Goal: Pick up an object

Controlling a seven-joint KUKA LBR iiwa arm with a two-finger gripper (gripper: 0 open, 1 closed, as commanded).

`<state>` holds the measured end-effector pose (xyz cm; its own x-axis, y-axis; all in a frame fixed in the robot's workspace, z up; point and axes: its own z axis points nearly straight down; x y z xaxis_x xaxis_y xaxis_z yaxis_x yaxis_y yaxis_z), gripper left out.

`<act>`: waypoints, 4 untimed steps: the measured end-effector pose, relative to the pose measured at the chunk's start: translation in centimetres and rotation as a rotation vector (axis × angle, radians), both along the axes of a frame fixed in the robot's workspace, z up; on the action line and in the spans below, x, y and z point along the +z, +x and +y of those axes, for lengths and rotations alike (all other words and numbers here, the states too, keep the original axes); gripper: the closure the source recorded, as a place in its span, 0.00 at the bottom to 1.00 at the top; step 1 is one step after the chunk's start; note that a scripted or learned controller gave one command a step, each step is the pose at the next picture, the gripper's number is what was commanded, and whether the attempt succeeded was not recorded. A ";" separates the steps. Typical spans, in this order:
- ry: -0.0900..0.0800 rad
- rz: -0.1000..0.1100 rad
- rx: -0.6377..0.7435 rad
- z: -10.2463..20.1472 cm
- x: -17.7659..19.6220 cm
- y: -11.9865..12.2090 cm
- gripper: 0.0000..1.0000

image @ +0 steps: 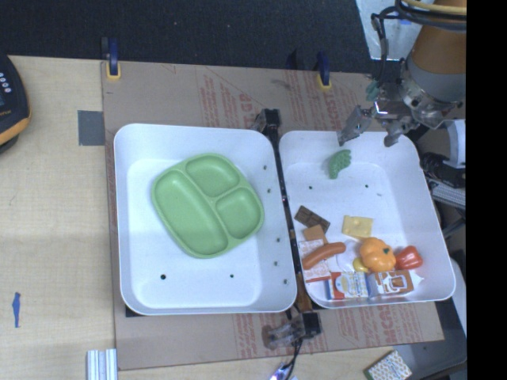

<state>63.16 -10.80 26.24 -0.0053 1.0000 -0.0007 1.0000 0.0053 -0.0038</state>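
My gripper hangs over the far rim of the right bin, its two fingers spread open with nothing between them. Just below it in that bin lies a green broccoli piece. Nearer the front of the bin are a brown chocolate bar, a small tan cracker, a yellow cheese wedge, a sausage, an orange pepper, a red pepper and a flat printed carton.
The left bin holds a green divided plate. Clamps pin the cardboard sheet at the back. A dark device sits at the bench's left edge.
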 end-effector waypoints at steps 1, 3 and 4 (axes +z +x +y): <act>0.001 0.007 0.000 1.0 -12.1 -3.1 0.00; 0.003 -0.005 -0.003 -4.8 -16.9 -14.0 0.00; -0.007 -0.018 0.003 -10.5 -16.7 2.2 0.00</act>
